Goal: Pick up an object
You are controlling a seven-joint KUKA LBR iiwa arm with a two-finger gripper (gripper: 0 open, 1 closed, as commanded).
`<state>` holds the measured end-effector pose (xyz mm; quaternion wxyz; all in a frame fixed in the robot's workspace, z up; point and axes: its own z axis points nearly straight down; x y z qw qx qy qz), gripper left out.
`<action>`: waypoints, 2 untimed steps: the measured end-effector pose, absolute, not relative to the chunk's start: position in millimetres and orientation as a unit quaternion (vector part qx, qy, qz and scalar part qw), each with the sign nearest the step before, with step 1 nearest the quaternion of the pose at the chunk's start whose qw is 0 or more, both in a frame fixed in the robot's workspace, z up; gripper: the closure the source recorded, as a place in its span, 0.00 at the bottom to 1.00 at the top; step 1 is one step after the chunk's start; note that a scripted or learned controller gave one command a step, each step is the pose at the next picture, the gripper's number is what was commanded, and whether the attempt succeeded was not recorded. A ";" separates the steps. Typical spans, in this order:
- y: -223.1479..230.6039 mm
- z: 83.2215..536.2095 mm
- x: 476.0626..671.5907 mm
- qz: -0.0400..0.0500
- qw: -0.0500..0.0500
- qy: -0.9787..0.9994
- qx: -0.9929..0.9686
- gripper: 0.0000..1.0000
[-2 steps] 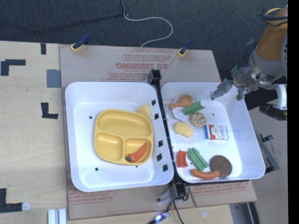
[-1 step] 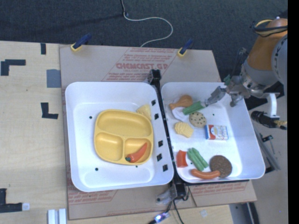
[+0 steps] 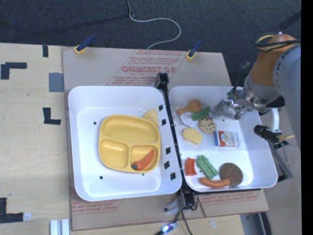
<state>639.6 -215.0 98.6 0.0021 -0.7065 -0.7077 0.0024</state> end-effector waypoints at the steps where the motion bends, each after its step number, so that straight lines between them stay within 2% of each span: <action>1: -214.1 86.6 641.6 -0.001 -0.002 -0.708 -0.706 0.00; 2: -212.5 97.6 642.5 -0.002 -0.002 -0.709 -0.706 1.00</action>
